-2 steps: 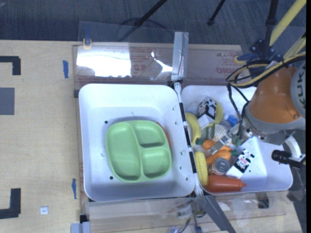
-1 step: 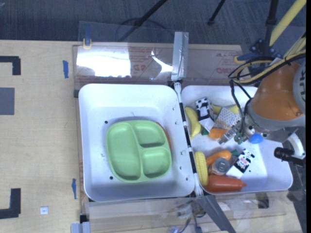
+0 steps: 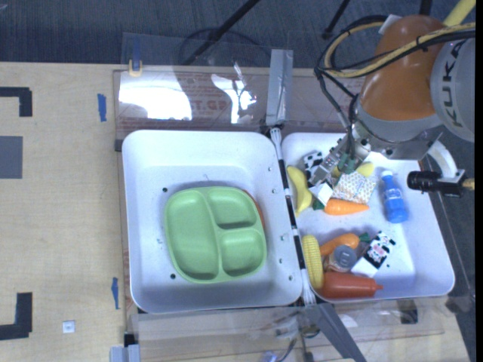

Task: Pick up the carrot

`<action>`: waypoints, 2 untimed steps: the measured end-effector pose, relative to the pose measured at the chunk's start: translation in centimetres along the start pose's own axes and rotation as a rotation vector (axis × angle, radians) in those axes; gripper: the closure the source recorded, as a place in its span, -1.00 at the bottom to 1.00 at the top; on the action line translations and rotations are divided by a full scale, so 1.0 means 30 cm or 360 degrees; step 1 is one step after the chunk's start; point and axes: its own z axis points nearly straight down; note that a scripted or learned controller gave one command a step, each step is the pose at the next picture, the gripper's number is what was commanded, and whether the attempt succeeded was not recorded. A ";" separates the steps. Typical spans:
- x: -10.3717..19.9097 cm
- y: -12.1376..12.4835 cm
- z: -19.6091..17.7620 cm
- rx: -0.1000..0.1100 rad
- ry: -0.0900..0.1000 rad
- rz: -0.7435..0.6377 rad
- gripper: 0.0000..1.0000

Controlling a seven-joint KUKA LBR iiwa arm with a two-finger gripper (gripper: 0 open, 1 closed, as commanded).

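In the right bin (image 3: 441, 274), a little toward its far edge from the middle, the carrot (image 3: 346, 208) lies flat with its long axis running roughly left to right across the bin, thick end toward the divider and tip toward the blue bottle (image 3: 392, 197), a patterned packet (image 3: 355, 188) touching its far side. It looks like a light, stiff, smooth plastic toy, likely to slip, so a grip across the thick middle seems best. The gripper (image 3: 346, 159) hangs just beyond it near the far edge; whether it is released or clenched I cannot tell.
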 end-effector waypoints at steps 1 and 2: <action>0.000 -0.001 0.000 0.0000 0.0000 0.0001 -1.00; 0.081 -0.269 0.118 0.0003 0.0003 -0.0058 -1.00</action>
